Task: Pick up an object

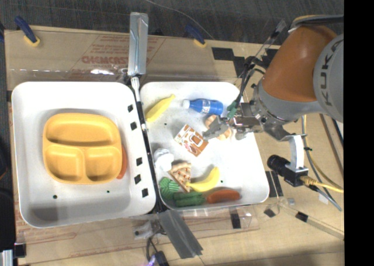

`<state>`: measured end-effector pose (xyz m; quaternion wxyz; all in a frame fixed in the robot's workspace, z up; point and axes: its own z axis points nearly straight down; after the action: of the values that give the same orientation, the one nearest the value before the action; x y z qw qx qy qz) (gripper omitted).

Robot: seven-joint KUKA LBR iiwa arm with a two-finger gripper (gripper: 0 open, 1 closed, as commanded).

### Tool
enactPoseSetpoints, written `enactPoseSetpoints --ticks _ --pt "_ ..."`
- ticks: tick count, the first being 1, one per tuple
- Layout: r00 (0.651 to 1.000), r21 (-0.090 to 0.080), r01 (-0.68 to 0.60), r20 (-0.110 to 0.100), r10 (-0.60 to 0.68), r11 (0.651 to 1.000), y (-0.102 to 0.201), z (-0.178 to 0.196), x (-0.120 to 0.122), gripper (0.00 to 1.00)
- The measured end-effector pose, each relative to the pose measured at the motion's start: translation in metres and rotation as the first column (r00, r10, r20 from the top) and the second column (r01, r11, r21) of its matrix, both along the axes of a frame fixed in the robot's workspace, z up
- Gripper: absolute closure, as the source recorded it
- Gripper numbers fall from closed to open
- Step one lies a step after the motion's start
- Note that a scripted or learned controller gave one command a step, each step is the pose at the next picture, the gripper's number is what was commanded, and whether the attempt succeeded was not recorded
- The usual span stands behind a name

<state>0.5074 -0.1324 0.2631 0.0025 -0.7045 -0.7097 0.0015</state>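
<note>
Camera view puts the nearest clutter along the front wall of the right bin (257, 168): a green vegetable (170, 186) in the front left corner, a dark green piece (188, 199) and a red pepper (222, 196) lying end to end against the rim, with a yellow banana (205, 181) and a waffle-patterned wedge (180, 174) just behind them. That leaves little free room at this edge. Further in, a white crumpled item (162, 158) sits by the divider, and a small orange-and-white packet (190, 140) lies tilted near the middle, with bare floor around it. Just to its right the hand (224, 130) hangs low over the bin, over a tan object that I cannot identify; whether its fingers are spread or closed I cannot tell. Beyond it a blue bottle (203, 106) lies on its side near the back wall, and a second banana (159, 107) slants toward the back left corner. The left bin (29, 200) holds a yellow divided tray (82, 146), with open white floor on every side. Brown tabletop (52, 45) runs behind both bins.
</note>
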Motion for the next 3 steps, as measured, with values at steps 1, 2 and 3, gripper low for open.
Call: enactPoseSetpoints --ticks 1,2,3 --pt "0.960 -0.002 0.280 -0.003 -0.280 0.960 -0.001 -0.122 0.014 0.00" --pt "0.891 -0.002 0.453 0.002 -0.453 0.891 0.002 -0.129 0.073 0.00" --pt "0.843 -0.002 0.538 0.004 -0.538 0.843 0.005 -0.074 0.075 0.00"
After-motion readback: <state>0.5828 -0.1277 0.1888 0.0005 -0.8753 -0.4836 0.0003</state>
